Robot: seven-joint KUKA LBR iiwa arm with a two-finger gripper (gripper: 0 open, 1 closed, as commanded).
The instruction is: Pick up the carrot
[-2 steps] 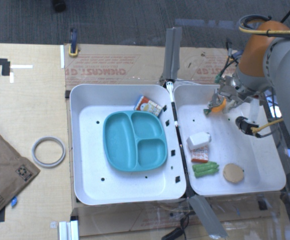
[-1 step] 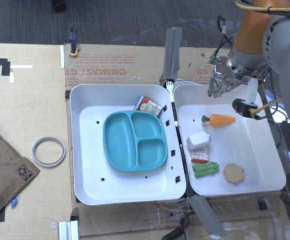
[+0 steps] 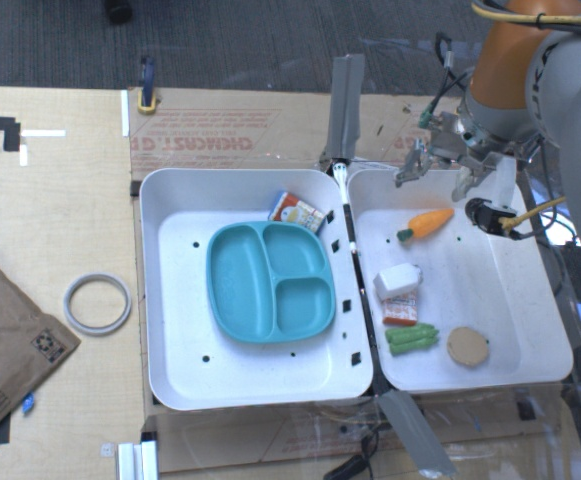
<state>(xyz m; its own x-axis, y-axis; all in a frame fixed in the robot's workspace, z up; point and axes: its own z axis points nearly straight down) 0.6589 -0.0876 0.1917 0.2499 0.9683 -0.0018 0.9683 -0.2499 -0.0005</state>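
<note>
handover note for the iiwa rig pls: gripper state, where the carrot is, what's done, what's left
Gripper: open, holding nothing, hovering over the back edge of the right bin.
Carrot: lying in the right bin near its back wall, just below and in front of the gripper, green end pointing left. Not touched by the fingers.
Also in the right bin: white block, green beans, round tan disc, all nearer the front and apart from the carrot.
Left bin holds a teal divided plate and a small carton.
Done: gripper positioned near the carrot.
Left: descend, close on the carrot, lift.
</note>
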